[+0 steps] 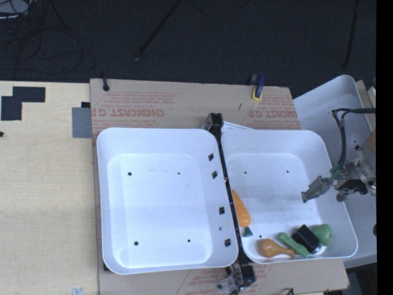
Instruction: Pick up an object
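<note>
gripper [324,188] above right bin's [270,141] right side, finger state cannot tell, nothing seen in it | objects bunched at near edge: orange piece [241,210], black block [306,238] | risk: wall blocks fingers, clutter spoils grasp

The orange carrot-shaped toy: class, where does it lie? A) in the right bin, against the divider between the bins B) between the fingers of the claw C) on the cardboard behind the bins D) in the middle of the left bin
A: the orange toy lies in the right bin, along its left wall beside the divider.
</note>
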Controlling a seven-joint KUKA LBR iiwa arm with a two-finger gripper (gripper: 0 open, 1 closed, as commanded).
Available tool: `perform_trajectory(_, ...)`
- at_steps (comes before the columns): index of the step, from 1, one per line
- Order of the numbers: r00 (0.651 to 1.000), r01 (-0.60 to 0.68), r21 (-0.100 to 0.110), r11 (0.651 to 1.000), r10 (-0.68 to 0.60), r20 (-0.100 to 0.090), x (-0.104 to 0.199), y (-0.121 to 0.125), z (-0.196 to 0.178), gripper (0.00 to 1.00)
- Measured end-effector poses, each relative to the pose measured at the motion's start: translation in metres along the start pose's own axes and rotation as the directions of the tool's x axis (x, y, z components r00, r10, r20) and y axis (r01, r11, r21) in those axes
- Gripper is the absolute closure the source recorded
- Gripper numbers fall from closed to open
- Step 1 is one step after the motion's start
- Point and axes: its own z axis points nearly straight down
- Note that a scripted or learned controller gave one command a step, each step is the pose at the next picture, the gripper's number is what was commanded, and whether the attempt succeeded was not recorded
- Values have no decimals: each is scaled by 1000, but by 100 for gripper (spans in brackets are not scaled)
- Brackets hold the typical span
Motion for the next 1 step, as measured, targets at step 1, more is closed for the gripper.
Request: perform_trajectory(1, 1000, 3, -2, 1000, -3, 1, 33, 52, 155, 0)
